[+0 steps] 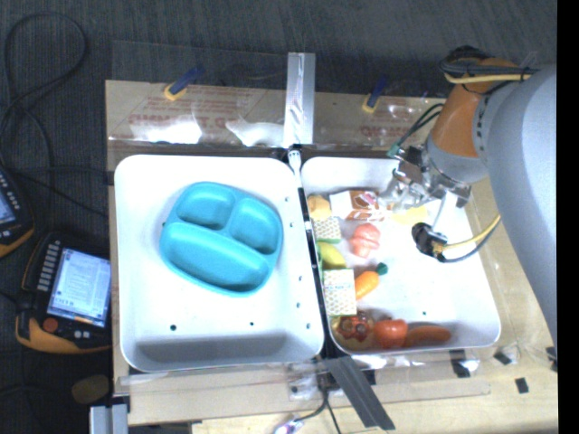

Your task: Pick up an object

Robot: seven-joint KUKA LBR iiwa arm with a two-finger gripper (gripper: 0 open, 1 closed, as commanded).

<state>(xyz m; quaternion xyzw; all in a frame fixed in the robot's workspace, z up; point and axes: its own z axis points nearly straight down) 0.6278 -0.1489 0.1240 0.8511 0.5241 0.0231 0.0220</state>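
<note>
Two shallow white bins sit side by side on the bench. The left bin [136, 324] holds a blue tray [223, 235] with three compartments, lying at a slant near the bin's middle. The right bin [470, 306] holds a cluster of small toy foods along its left wall and near edge: a pale pink peach [365, 238] with a rounded, slightly ribbed look, a small orange carrot with a green tip [369, 281], a yellow and green piece [332, 257], two pale waffle-textured squares [339, 289], a red tomato [391, 333], a brownish sausage [429, 334], and a white packet with red print [362, 202]. The gripper [405, 188] hangs over the far part of the right bin, just beside the packet and above the peach; whether it is spread or pinched cannot be told from this angle, and nothing is visibly caught in it.
</note>
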